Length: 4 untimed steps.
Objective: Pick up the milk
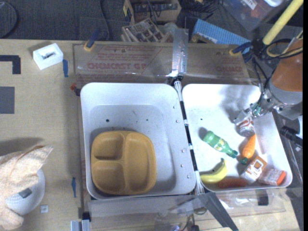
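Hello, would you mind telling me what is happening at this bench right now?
The arm reaches in from the right, with its gripper over the right bin, just above a can. The milk carton lies untouched near the bin's front, beside a carrot. The left bin holds a yellow tray.

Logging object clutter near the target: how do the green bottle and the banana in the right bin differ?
The green bottle is green with a pale label and straight; the banana is yellow and curved. The bottle lies slantwise toward the bin's middle, while the banana lies at the front wall of the right bin. The bottle looks the longer. Both lie flat, apart from the gripper, in the same bin as the milk.
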Available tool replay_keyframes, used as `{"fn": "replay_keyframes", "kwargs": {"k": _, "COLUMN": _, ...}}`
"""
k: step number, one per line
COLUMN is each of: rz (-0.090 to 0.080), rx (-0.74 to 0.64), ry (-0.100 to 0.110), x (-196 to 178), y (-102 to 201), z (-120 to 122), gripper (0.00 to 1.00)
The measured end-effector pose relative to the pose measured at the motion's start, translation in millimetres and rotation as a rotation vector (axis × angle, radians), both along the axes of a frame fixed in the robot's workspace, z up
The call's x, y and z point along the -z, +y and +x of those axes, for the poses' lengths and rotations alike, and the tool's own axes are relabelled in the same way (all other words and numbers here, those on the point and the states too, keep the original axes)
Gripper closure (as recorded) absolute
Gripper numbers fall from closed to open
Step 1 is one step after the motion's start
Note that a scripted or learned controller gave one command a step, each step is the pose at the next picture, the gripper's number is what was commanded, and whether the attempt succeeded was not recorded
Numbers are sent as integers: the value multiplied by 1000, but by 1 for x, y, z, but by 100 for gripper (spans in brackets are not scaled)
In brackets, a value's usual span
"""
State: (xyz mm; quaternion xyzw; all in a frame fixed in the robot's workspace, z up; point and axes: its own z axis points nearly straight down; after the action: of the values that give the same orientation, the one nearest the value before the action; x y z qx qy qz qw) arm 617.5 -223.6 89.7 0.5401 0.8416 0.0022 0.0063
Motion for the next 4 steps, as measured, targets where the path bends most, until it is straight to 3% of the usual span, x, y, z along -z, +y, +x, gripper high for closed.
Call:
{"fn": "replay_keyframes", "kwargs": {"k": 1, "rz": 5, "rx": 72, "ry": 15, "x": 1, "y": 0, "z": 50, "gripper": 100}}
{"fn": "replay_keyframes", "kwargs": {"k": 2, "rz": -1, "rx": -41, "ry": 0, "x": 0, "y": 18, "z": 16, "gripper": 100}}
{"fn": "replay_keyframes", "kwargs": {"k": 3, "rz": -4, "rx": -269, "ry": 4, "x": 4, "y": 1, "z": 52, "gripper": 100}}
{"fn": "replay_keyframes", "kwargs": {"k": 4, "rz": -1, "rx": -350, "ry": 10, "x": -95, "y": 17, "z": 15, "gripper": 100}}
